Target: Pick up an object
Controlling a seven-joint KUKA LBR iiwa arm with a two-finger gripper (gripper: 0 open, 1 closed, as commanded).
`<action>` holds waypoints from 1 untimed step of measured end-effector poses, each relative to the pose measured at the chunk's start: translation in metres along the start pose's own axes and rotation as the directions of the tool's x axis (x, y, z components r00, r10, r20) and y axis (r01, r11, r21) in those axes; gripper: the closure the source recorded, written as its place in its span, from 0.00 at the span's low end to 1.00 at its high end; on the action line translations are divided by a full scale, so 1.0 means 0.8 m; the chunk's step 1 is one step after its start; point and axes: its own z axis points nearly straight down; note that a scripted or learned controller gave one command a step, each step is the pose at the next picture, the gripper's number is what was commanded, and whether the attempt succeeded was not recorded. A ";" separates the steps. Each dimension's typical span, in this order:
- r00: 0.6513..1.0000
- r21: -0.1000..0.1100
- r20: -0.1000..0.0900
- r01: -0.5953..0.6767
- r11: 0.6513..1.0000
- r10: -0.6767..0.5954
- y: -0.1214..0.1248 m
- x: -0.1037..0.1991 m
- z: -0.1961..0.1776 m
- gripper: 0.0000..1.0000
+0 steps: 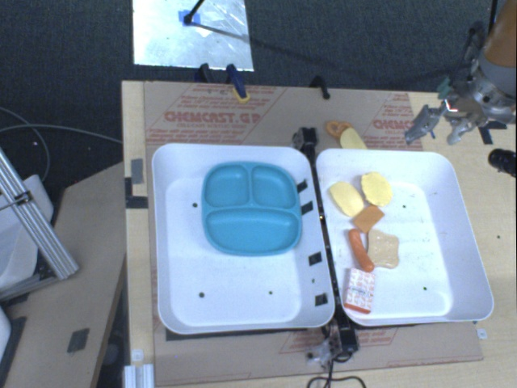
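Over the far right corner of the tabletop (194,107) hangs the gripper (443,128), past the back rim of the right bin (464,217). Its two fingers (422,125) stand apart and open, with nothing between them. The grey arm (493,63) comes in from the right edge, with an orange band higher up.

Two white bins sit side by side and touch along the middle. The left bin (178,281) holds a blue plate (250,208) with three parts. The plate sits toward the back of that bin, and white floor shows in front of it and on both sides.

All the food toys in the right bin lie near its left wall. Two yellow pieces (362,193) lie side by side at the back. An orange block (369,217) is just in front of them. Next come a red sausage (361,250) and a pale slice of bread (383,249), close together. A red and white packet (360,289) lies nearest the front rim. The whole right half of this bin is bare white floor, so there is lots of room to move there.

Behind the bins, on the brown board, lie a small orange piece (336,127) and a yellow piece (353,139), near the right bin's back left corner.
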 end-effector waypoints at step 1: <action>1.000 0.010 -0.002 -0.004 1.000 0.004 0.003 -0.039 0.181 0.00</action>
